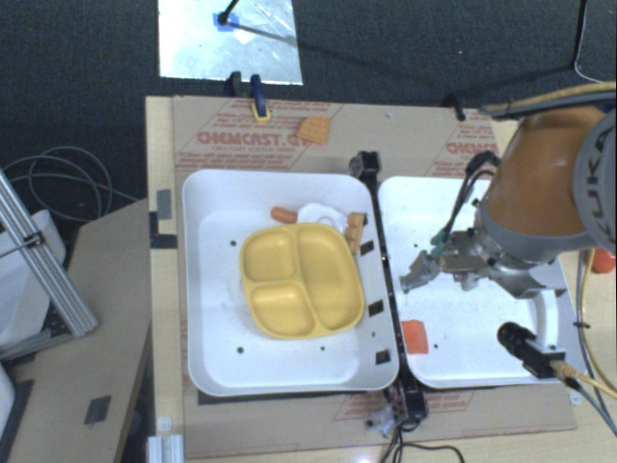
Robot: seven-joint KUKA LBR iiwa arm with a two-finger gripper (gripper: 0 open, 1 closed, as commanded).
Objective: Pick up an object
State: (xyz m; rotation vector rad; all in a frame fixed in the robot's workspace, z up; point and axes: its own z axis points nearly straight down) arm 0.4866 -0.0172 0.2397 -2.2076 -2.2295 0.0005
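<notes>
Can't tell the pincer state: the gripper [416, 274] is a small grey blur against the white floor, so apart, together or clamped on something is unreadable. It hangs over the right-hand shallow white bin [453, 363], close to that bin's left wall. The bulky grey arm with the orange band [540, 181] covers the right bin's far-right part, hides the floor and walls there, and is cut off by the right side of the view. The task thing, a small orange-red block [415, 336], lies on the right bin's floor near the front-left corner, just beside the left wall, nearer the camera than the gripper and apart from it. The floor from the block toward the front-right is bare. In the left-hand shallow white bin [207, 258] a yellow three-compartment plastic plate [299, 283] fills the middle. Bare strips run along the left wall and front wall. Beyond the plate's far rim are a small orange sausage-shaped piece [283, 215], a white item [323, 216] hard to make out against the white floor and partly overlapped by the plate, and a small tan block [355, 228] near the right wall. The two bins sit side by side, inner walls just beside each other. A flat tan piece [313, 128] lies on the printed cardboard sheet [222, 138], beyond the left bin's far rim.
</notes>
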